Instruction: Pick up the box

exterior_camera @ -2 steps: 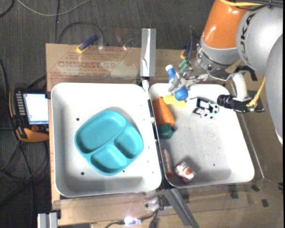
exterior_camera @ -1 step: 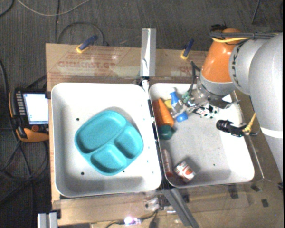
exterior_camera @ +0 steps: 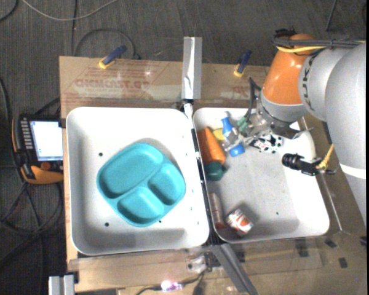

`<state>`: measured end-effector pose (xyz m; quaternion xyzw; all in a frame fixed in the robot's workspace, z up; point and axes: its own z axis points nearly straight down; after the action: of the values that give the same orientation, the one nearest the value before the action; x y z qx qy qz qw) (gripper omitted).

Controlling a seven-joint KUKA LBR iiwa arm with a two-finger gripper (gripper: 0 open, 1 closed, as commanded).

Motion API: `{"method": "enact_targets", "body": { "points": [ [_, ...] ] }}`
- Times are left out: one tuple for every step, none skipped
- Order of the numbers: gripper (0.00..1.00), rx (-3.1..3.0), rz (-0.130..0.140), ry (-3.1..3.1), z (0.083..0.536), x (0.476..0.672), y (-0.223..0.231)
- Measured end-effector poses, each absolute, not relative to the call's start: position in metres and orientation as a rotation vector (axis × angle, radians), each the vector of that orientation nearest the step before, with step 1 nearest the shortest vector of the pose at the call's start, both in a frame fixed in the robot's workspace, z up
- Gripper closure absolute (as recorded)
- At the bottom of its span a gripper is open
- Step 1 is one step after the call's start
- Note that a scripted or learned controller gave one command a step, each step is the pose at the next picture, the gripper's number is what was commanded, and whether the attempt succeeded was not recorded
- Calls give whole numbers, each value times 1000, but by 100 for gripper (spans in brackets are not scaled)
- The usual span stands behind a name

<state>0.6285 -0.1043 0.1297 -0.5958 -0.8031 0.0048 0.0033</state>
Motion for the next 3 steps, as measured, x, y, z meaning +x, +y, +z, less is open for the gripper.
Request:
{"method": "enact_targets", "body": {
  "points": [
    [100,-2306,-17,-2153,93,542,-119],
    [100,-2568,8,-1809,183,567,-28],
    [100,-2368,8,-2060,118,498,-121]
  ]
}}
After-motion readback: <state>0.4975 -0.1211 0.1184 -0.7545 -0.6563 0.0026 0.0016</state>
